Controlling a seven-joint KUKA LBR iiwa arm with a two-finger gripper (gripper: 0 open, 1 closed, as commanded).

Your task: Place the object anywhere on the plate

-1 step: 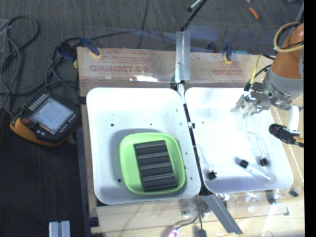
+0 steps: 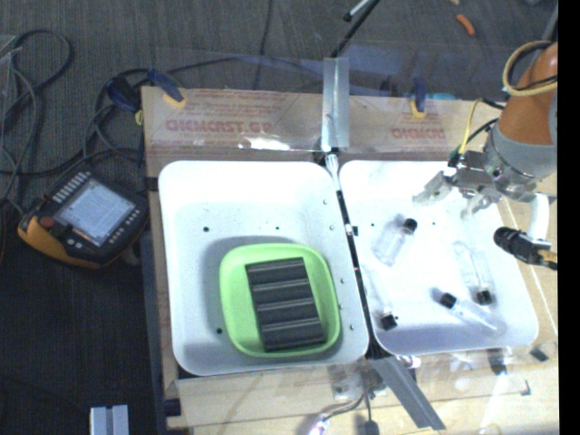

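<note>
A green plate (image 2: 234, 272) lies in the left bin (image 2: 195, 198), toward its front. A dark grey ribbed block (image 2: 285, 303) rests flat on the plate and covers most of its middle. In the right bin (image 2: 376, 184) lie three clear vials with black caps: one near the bin's left side (image 2: 395, 238), one at the right (image 2: 473, 275), and one at the front (image 2: 462, 308). My gripper (image 2: 453, 196) hovers over the right bin's back right corner. Its fingers are spread open with nothing between them, well away from the plate.
A small black cap (image 2: 388, 319) sits at the right bin's front left corner. A teach pendant (image 2: 86, 217) lies on the floor left of the bench. A metal post (image 2: 335, 107) rises behind the seam between the bins. A cardboard wall (image 2: 236, 123) runs along the back.
</note>
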